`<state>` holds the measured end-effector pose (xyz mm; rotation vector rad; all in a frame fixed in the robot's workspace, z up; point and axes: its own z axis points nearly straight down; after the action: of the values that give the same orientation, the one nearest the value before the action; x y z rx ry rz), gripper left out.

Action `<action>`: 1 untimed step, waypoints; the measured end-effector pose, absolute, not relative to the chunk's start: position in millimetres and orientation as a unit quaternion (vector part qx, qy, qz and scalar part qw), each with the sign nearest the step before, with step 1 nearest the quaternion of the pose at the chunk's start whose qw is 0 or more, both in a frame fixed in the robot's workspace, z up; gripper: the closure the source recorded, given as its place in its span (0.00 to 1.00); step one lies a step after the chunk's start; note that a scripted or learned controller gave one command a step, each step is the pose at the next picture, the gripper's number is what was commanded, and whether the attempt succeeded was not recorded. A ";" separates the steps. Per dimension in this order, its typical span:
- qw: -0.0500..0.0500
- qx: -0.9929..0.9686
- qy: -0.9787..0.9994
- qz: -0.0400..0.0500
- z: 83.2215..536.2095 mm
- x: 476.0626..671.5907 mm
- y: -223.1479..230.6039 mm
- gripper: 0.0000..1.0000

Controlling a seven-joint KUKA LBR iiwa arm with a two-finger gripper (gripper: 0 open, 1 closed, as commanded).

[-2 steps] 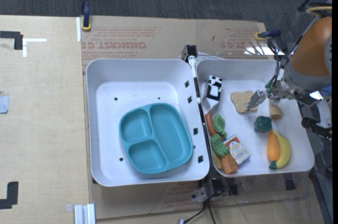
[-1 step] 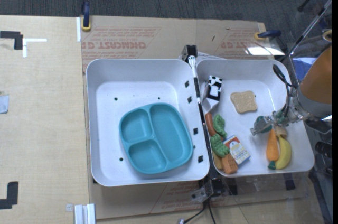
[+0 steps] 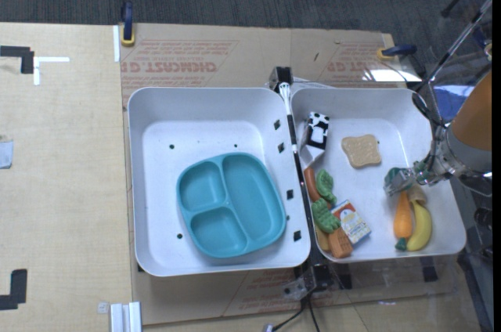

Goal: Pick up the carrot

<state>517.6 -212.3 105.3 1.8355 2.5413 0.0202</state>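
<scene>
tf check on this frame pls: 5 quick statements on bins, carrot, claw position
1. The teal divided plate lies in the left bin. True.
2. The carrot lies in the left bin. False: it lies in the right bin, beside the banana.
3. The claw is over the right bin, just above the carrot's upper end. True.
4. The toast slice sits on the teal plate. False: it lies on the right bin's floor.
5. The banana lies left of the carrot. False: it lies on the carrot's right.
</scene>
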 end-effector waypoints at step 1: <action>0.007 0.460 0.888 0.005 96.8 485.7 -217.8 1.00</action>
<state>485.7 -217.8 96.8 1.4387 2.7766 0.0161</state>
